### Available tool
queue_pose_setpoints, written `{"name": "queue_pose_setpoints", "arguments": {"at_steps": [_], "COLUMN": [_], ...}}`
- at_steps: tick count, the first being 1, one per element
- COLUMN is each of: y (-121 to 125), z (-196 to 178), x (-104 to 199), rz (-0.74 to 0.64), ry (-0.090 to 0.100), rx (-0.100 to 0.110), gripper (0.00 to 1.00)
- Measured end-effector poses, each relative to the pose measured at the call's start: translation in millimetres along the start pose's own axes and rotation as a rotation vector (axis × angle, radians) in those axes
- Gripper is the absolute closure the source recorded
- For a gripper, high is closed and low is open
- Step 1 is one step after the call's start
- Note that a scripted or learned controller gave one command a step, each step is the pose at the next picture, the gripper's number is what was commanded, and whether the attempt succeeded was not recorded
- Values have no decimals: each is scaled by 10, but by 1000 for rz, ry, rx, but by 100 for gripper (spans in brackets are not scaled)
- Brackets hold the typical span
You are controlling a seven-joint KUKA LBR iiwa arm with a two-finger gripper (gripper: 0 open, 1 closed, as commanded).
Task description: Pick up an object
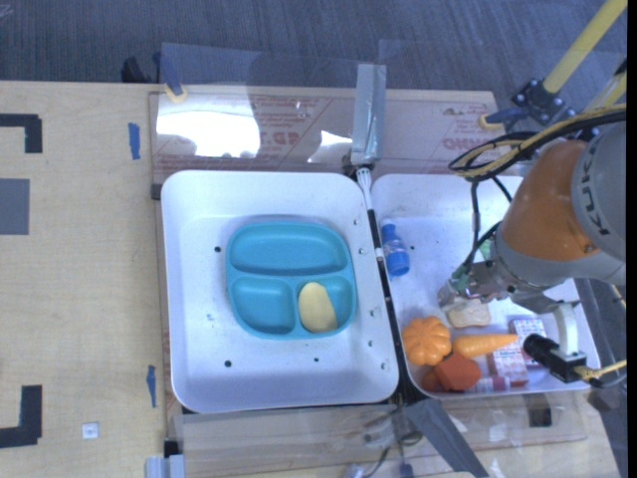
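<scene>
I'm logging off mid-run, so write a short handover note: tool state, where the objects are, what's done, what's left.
Tool: low in the right bin, above the beige piece; nothing seen held.
Right bin, near end: orange pumpkin, carrot, red item, packet. Blue bottle by the divider.
Left bin: blue tray with a yellow piece in one compartment.
Done: no pick visible.
Left: grasp and lift an object.

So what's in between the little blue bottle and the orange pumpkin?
Nothing. In the camera view, just bare white floor of the right bin lies between the blue bottle and the orange pumpkin.
</scene>
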State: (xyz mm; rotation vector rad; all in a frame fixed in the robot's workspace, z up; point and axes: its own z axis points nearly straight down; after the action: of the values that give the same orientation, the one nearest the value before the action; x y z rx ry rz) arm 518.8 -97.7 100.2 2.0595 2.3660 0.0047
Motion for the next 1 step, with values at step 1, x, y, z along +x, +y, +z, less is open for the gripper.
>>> {"name": "queue_pose_setpoints", "arguments": {"at_steps": [1], "y": [8], "z": [-101], "x": [1], "rz": [0], "ry": [-1], "rx": [-2], "gripper": [100]}}
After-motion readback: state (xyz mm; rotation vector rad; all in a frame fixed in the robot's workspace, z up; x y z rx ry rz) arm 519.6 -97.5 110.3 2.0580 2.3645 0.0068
